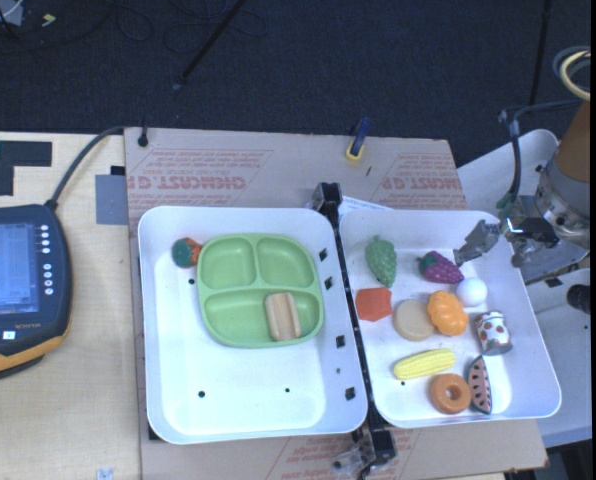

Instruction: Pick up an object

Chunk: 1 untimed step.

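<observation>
Now the white egg (472, 291) lies in the right bin (544, 388), just below and left of the gripper (500, 241).
It is small, round and plain white, near the purple grapes (439, 266) and touching the orange pumpkin (447, 312). The fingers stand apart with nothing between them, over the bin's upper right corner. Further left, the left bin (168, 388) holds a green tray (233, 268) with a bread piece (282, 316) in it.
</observation>
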{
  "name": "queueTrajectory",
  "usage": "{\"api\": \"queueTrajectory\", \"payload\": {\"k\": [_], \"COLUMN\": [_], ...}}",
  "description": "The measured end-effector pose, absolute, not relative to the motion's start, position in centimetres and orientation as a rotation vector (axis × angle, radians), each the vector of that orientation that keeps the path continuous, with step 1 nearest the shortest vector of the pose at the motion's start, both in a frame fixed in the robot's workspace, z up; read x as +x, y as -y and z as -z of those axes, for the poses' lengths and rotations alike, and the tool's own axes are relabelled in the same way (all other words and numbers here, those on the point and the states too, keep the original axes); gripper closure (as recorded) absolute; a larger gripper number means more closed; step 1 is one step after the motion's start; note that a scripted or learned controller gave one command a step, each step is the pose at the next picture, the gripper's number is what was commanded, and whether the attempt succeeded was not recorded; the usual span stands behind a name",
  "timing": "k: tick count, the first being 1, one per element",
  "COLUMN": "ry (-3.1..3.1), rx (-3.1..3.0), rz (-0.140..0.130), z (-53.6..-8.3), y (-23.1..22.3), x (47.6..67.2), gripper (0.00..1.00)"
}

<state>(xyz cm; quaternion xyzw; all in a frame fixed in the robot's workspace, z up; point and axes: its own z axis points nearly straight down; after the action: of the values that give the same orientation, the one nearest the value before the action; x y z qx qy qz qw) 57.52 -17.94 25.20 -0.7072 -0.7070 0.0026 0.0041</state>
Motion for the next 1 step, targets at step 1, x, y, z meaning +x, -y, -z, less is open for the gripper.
{"api": "queueTrajectory", "payload": {"k": [1], "ry": [2.222], "rx": [-2.220], "rz": [-0.001], "z": [-25.63], "y": [17.97], "x": [57.70], "gripper": [0.00]}}
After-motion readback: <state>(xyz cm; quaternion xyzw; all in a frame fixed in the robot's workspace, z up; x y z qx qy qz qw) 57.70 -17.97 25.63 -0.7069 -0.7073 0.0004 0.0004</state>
